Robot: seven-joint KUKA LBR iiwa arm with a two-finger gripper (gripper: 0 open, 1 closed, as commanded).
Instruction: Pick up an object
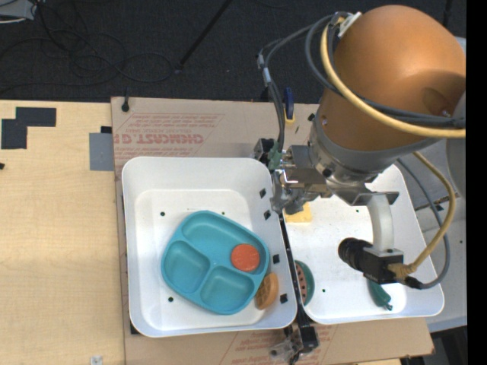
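My gripper (288,198) hangs over the seam where the two shallow white bins meet, at about 9 o'clock of the right white bin (335,230) and 3 o'clock of the left white bin (152,175). My own wrist and the broad orange band of my arm (388,67) cover it from above, so I cannot tell whether it is spread, pressed together or pinching anything.

Just beside the gripper, toward 4 o'clock, a small pale yellow flat piece (303,217) lies on the right bin's floor, partly under my wrist. A round green and brown striped object (305,280) sits against that bin's left wall at 7 o'clock, and a small teal-green object (381,295) lies near its 5 o'clock corner.

In the left bin a teal plastic divided tray (194,268) lies flat and skewed. A round orange-red disc (245,258) rests on the tray at its 3 o'clock side. A tan rounded cookie-like object (266,291) touches the tray's edge at 4 o'clock.

Both bins stand on a brown cardboard sheet (190,131) on the pale wooden bench (53,226).
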